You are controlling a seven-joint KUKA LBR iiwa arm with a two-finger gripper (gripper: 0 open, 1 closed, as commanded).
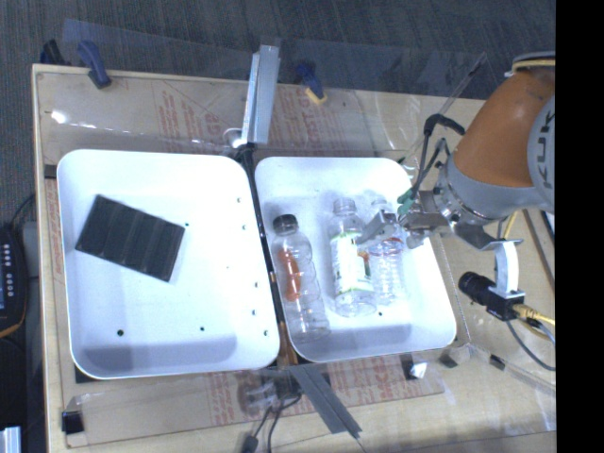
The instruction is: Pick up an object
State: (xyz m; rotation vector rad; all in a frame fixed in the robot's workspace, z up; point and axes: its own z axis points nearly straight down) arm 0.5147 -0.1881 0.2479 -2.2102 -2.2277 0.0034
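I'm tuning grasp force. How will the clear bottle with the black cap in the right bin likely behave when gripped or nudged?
The black-capped bottle lies on its side, so a nudge would probably roll it. Its clear thin walls look likely to flex and slip under the gripper. It seems mostly empty, so probably light.

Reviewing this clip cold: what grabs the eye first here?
The arm's orange band at the right edge, its gripper low over the right bin among clear plastic bottles. Then the dark ribbed rectangle lying alone in the left bin.
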